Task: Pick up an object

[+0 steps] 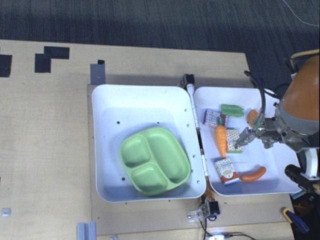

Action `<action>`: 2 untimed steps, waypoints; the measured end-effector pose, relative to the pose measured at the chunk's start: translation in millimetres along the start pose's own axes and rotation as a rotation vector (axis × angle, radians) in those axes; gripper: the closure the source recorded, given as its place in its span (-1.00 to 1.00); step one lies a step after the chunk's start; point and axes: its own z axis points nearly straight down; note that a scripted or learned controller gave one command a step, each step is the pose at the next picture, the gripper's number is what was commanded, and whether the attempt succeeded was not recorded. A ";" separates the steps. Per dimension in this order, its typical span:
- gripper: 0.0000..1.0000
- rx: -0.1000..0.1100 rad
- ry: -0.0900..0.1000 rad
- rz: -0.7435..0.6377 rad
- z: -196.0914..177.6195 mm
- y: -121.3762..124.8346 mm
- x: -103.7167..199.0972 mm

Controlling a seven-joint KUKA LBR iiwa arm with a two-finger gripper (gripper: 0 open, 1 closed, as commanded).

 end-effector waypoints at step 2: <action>1.00 -0.003 0.000 0.002 83.4 41.0 -4.7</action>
